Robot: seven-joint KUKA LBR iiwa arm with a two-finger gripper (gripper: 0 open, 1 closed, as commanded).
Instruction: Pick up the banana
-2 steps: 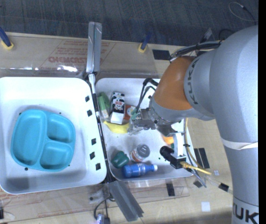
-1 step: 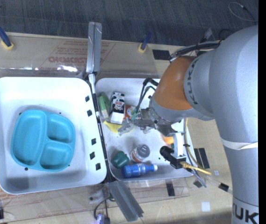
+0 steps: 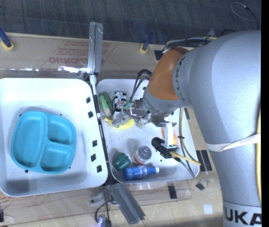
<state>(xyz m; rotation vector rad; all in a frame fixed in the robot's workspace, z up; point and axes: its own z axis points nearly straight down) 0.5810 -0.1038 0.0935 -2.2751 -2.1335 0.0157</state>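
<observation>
The claw is lowered onto the banana; its grip cannot be told. Neighbouring clutter could be snagged.

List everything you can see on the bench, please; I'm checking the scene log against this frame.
Bins: 2, white, side by side on the bench; left bin, right bin.
Divided plate: 1, light blue, in the left bin.
Banana: 1, yellow, upper left of the right bin, partly hidden under the gripper.
Bottle: 1, blue, lying along the right bin's near edge.
Dark green object: 1, near the bottle, kind unclear.
Small can: 1, grey top, mid right bin.
Green item: 1, by the right bin's left wall, kind unclear.
Clamps: 2, blue, far edge of the bench.
Arm: 1, grey with orange band, from the right.
Gripper: 1, over the banana.
</observation>
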